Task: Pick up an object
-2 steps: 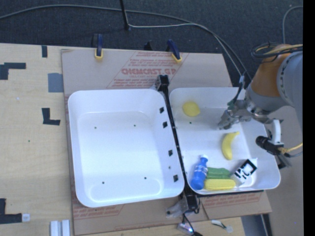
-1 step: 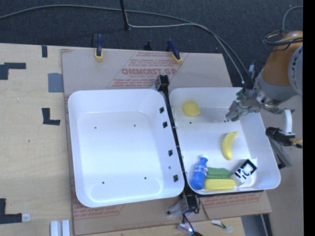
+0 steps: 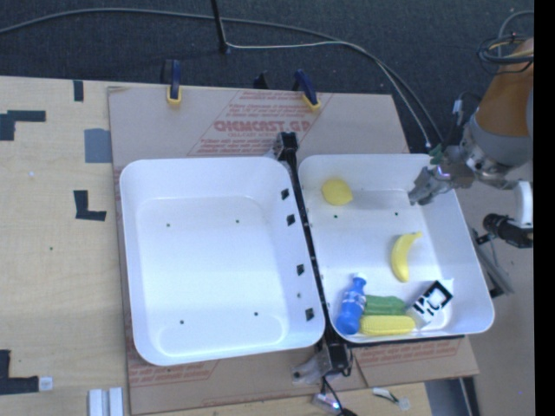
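The right bin (image 3: 451, 224) holds a round yellow object (image 3: 337, 191) near its far left corner and a yellow banana (image 3: 402, 256) toward the right side. At the near edge lie a blue bottle (image 3: 349, 305), a green object (image 3: 385, 304), a yellow oblong object (image 3: 387, 325) and a black-and-white block (image 3: 432, 300). My gripper (image 3: 422, 189) hangs over the bin's far right corner, pointing down and left, apart from every object. Nothing shows between its fingers.
The left bin (image 3: 139, 232) stands beside the right one, with a black clip strip (image 3: 299, 232) between them. Both rest on a cardboard sheet (image 3: 243, 124) held by two clamps. A black cable (image 3: 364, 59) runs across the back.
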Motion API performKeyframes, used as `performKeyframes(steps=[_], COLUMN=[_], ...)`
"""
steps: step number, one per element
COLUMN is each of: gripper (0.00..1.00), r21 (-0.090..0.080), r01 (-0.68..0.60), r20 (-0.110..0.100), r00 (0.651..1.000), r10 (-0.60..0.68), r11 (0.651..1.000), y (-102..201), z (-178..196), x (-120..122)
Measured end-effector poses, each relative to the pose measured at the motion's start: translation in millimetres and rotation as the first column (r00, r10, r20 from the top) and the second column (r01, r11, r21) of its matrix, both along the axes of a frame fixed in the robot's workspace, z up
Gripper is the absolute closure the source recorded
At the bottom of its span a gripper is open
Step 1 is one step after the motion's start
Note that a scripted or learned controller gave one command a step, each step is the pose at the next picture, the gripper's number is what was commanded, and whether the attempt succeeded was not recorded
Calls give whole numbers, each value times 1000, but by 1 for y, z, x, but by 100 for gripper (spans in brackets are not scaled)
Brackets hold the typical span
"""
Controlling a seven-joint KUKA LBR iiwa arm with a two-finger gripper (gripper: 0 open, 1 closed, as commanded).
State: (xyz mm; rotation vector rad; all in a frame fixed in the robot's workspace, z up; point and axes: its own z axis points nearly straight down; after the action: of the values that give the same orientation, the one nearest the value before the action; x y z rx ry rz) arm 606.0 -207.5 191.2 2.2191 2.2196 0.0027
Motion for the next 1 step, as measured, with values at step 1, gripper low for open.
performKeyframes(steps=[1], gripper=[100], r21=[1], r01=[0], r20=[-2], r00=[1000], r10=[0], r11=[1000], y=[0], z=[18], x=[0])
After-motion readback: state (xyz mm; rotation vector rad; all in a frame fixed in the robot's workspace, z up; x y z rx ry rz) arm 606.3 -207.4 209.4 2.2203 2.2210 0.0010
